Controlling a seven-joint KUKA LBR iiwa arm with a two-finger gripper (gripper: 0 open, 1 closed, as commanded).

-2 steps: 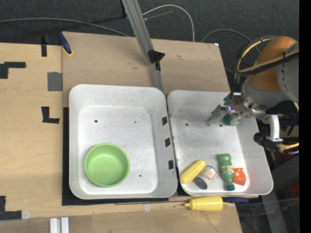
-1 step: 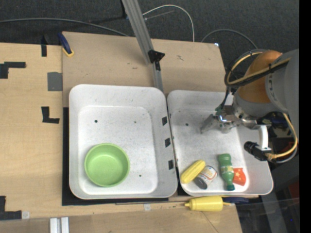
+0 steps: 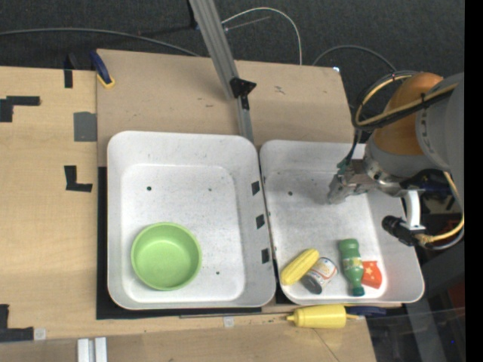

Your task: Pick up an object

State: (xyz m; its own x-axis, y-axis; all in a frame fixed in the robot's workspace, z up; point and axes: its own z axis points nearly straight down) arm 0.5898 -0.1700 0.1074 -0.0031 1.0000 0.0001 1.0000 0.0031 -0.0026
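Observation:
My gripper (image 3: 337,192) hangs low over the upper middle of the right bin (image 3: 302,164), reaching in from the right. Nothing shows between its fingers. Along the near side of that bin lie a yellow corn cob (image 3: 299,266), a small tin can (image 3: 323,271), a green bottle (image 3: 349,266) and a red-orange piece (image 3: 371,274). They sit well below the gripper in the view, apart from it. A green bowl (image 3: 166,256) rests in the near left corner of the left bin (image 3: 181,153).
A yellow bottle-like object (image 3: 321,317) lies on the bench just outside the right bin's near edge. A grey metal pole (image 3: 219,47) slants down to the gap between the bins. Cables loop behind the right bin.

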